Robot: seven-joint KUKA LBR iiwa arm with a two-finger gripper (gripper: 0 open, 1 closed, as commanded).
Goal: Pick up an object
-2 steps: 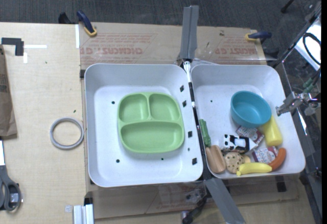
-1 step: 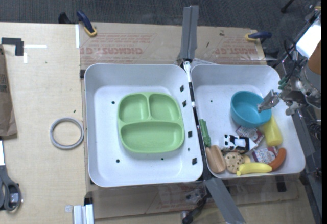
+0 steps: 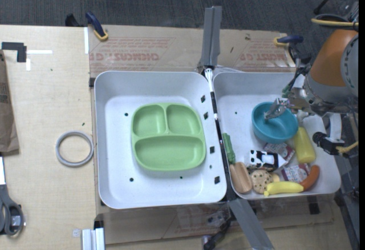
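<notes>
We see two white bins side by side on the bench. The left bin holds a green divided plate lying flat near its middle. The right bin holds the clutter. A blue bowl sits upright toward the right half of that bin. The arm reaches in from the right, orange band above the wrist, and the gripper hangs at the bowl's rim, tips dipping just inside it. We cannot tell if the fingers are spread or closed; they are small and blur against the blue, and nothing shows clearly between them.

Along the bin's near edge lies the rest of the pile. A yellow bottle lies tilted just right of the bowl, touching or nearly so. A black-and-white cow toy sits below the bowl. A hot dog lies at the near left corner, a cookie just beside it, a banana along the front wall, and an orange-red sausage at its right end. A green stick lies along the left wall. Some crumpled wrappers lie between these, possibly snack packets.

On the bench left of the bins we note a tape ring and scissors.
</notes>
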